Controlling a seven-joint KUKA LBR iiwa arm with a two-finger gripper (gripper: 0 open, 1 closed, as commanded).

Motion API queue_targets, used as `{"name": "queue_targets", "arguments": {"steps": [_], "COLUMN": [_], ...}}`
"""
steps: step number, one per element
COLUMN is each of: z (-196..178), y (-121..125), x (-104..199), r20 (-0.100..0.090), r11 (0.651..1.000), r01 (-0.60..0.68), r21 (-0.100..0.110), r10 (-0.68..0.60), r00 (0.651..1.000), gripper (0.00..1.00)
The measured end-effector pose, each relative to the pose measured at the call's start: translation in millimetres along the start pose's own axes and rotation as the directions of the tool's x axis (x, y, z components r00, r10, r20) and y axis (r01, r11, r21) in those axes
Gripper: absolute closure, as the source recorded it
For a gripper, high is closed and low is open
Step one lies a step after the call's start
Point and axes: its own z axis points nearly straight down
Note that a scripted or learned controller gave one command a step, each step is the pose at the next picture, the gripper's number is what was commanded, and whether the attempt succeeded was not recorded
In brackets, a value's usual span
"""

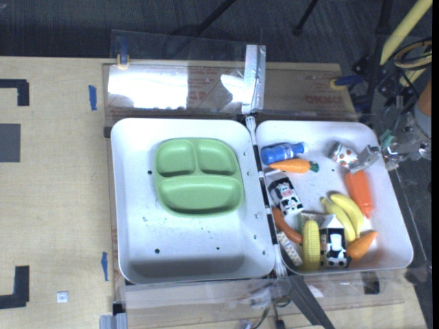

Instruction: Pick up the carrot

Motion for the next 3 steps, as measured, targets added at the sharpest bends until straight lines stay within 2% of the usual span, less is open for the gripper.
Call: {"name": "queue_targets", "arguments": {"steps": [1, 2, 3], "z": [13.6, 11.8, 72.4], "y": [-11.8, 34.8, 50.5], "x": [17.0, 109.4, 117.2], "r20": [-0.004, 0.0, 0.001], "r11": [0.974, 0.931, 0.886], "r01": [0.226, 0.364, 0.464], "r21": [0.003, -0.002, -0.003], "r10": [-0.226, -0.364, -0.464], "r00": [0.974, 0.931, 0.886], "gripper": [0.0, 0.0, 0.0]}}
